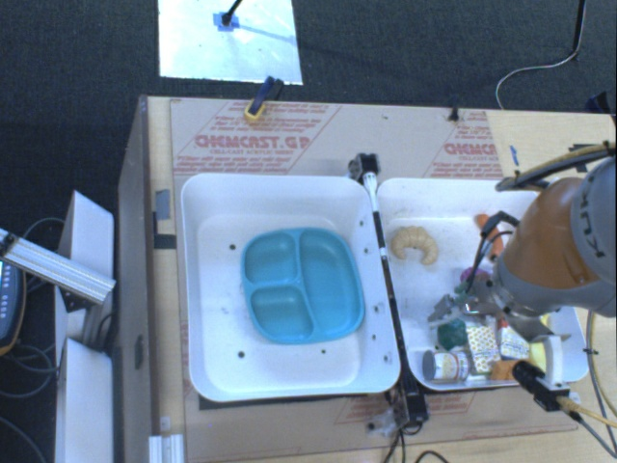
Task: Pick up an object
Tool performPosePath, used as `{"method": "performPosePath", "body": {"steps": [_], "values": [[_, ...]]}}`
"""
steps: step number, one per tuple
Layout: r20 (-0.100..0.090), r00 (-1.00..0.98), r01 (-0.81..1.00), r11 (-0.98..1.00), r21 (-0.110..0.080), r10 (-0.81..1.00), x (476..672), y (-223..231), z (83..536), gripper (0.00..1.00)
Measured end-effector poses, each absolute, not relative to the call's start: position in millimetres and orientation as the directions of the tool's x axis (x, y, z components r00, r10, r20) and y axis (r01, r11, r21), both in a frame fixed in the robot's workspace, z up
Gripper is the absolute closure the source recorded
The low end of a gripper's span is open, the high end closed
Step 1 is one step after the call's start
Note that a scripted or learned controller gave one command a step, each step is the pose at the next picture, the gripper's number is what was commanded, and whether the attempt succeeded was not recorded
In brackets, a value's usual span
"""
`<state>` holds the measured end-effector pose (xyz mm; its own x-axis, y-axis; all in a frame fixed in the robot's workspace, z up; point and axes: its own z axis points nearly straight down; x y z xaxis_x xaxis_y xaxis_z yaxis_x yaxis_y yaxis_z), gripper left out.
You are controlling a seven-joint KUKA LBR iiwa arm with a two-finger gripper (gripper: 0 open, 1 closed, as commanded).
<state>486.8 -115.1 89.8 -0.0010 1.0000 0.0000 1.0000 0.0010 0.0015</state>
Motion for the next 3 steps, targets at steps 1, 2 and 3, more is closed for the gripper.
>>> {"method": "performPosePath", "body": {"steps": [1,2,3], "values": [[-0.001,-0.001,1.0,0.001,0.003,1.0,487.2,-119,117,0.0],[0.0,-0.001,1.0,0.001,0.001,1.0,486.8,-113,84,0.0],[-0.001,-0.001,1.0,0.001,0.003,1.0,487.2,-125,130,0.0]]}}
